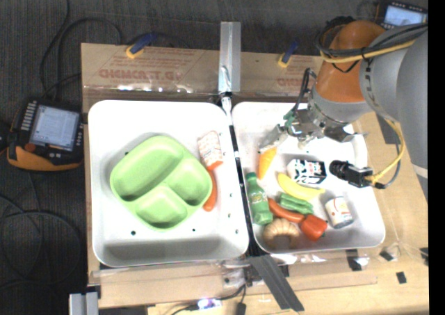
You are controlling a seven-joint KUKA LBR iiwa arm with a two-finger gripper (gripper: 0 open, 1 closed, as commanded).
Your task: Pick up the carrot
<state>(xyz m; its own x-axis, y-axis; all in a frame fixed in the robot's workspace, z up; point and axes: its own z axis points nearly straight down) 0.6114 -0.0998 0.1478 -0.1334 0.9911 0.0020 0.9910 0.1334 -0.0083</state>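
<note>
A long thin orange carrot [211,185] lies in the left bin [104,237], along the right edge of the green divided plate [160,180], its top end under a white packet [208,145]. My gripper [281,134] hangs over the upper left part of the right bin [372,233], just above a short orange-yellow piece [266,162]. The gripper is well to the right of the carrot, across the wall between the two bins, and I see nothing held in it.
The right bin holds a green bottle [258,199], a banana [295,187], a black-and-white carton [307,170], a small can [338,211], red pieces [313,227] and a bread roll [281,232]. A metal bar [229,56] stands behind the bins.
</note>
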